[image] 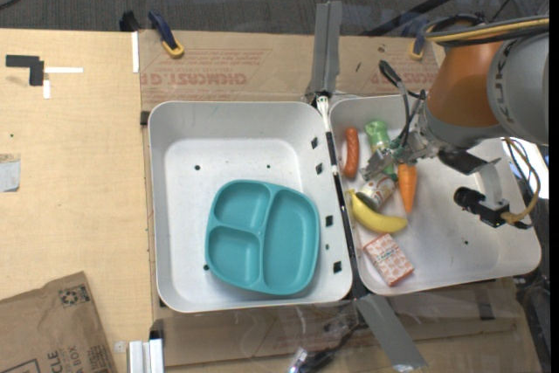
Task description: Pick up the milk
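Note:
The milk (387, 260) is a small pink-and-white carton lying flat near the front of the right bin (489, 249). My gripper (387, 160) hangs over the middle-left of that bin, well behind the milk. It is low among a green bottle (376, 134), a carrot (407, 186) and a small can (376, 192). A yellow banana (377, 217) lies between the gripper and the milk. Nothing is visibly held.
A red sausage (351, 151) lies along the right bin's left wall. The left bin (175, 188) holds a teal divided plate (262, 236). The grey arm with its orange band (463, 83) comes in from the upper right, and a black cable fitting (476, 203) hangs over the bin's right part.

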`<state>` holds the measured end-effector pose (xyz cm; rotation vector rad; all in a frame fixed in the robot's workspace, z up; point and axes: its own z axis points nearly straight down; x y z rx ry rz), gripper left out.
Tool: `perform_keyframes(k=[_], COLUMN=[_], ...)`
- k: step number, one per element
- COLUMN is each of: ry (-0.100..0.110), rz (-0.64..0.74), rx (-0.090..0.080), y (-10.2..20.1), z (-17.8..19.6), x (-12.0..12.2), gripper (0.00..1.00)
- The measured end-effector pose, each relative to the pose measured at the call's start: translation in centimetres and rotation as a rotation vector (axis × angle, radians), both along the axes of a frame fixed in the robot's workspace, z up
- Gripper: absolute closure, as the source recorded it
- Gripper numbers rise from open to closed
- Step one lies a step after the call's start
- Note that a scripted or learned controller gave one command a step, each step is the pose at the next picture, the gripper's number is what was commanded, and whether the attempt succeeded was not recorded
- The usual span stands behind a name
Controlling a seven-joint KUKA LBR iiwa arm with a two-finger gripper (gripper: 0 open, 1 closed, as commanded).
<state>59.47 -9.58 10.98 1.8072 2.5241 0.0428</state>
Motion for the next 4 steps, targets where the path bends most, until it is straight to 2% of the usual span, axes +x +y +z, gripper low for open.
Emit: perform_keyframes(k=[1, 2, 3, 4], ry=[-0.002, 0.046, 0.047, 0.050], rz=[-0.006, -0.056, -0.063, -0.346], rx=[-0.004, -0.001, 0.000, 0.006], y=[-0.3, -0.3, 6.4, -5.3], z=[0.9, 8.9, 13.9, 10.1], x=[0.0, -1.5, -4.5, -11.7], gripper=[1.00, 1.00, 1.00, 1.00])
